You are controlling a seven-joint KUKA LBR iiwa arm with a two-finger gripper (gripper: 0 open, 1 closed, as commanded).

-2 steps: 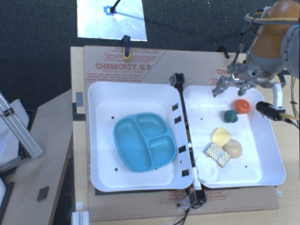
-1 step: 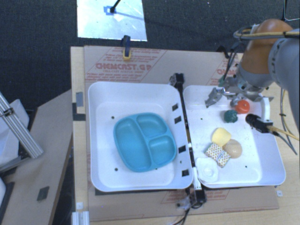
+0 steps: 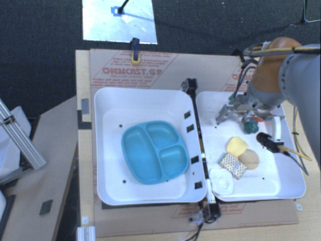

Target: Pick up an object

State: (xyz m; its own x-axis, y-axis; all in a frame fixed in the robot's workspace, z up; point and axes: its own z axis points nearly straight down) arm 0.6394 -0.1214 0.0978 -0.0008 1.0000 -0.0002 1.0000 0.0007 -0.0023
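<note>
— Where do we stand with the gripper [image 3: 234,115]?

— It hangs low over the 12 o'clock end of the right bin [image 3: 291,185]. Whether it is released or clenched we cannot tell from this slant, and we see nothing held in it.

— What lies nearest to it?

— A small teal piece [image 3: 249,127], just beside it at about 4 o'clock. It looks dark, knobbly and compact, with no clear long axis. We judge it awkward, tucked close under the wrist.

— And the better candidate?

— The yellow lump [image 3: 236,145], toward 6 o'clock from the gripper and standing a little apart from it. It is smooth and rounded, and probably soft. It touches a tan disc [image 3: 250,159] at its 4 o'clock. A chequered block [image 3: 233,166] sits against both, with its long axis running from 10 to 4 o'clock.

— Anything else?

— A white piece [image 3: 222,181] lies at the bin's 7 o'clock corner, hard to read against the white floor. In the left bin [image 3: 108,134] a glossy blue plate [image 3: 154,151] with three compartments lies flat.

— So the move?

— We think a short shift toward 6 o'clock, then down onto the yellow lump.
</note>
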